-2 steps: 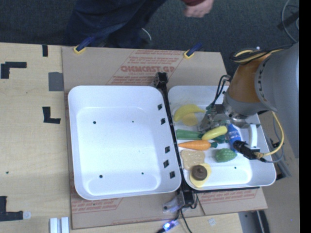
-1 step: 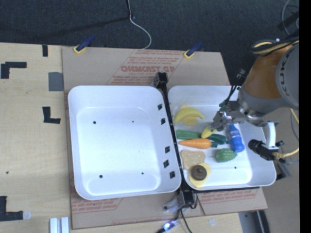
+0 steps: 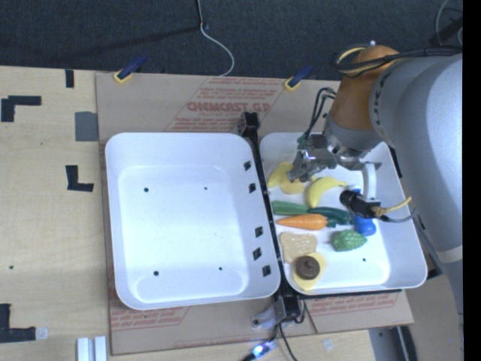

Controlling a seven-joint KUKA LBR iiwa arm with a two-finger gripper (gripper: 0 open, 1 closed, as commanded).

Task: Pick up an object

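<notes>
Two white bins noted. Nearest in the right bin (image 3: 406, 273): a brown disc on a yellow round (image 3: 307, 268) beside a tan slab (image 3: 297, 242). Beyond: green lump (image 3: 348, 240), blue piece (image 3: 364, 226), orange carrot (image 3: 302, 221), green pod (image 3: 308, 210). Farther: yellow banana (image 3: 322, 189) directly beside the gripper (image 3: 304, 166); finger state cannot be determined. Left bin (image 3: 180, 216) adjoins.

A light wooden table (image 3: 45, 224) is seen from above, marked with black tape pieces (image 3: 20, 106) and a grey patch (image 3: 86, 125). A brown cardboard sheet (image 3: 218, 107) with red lettering is laid upon it, held by two blue-and-yellow clamps (image 3: 130, 68). Behind, a dark, possibly carpeted surface (image 3: 113, 13) is crossed by a thin cable (image 3: 213, 40).
</notes>
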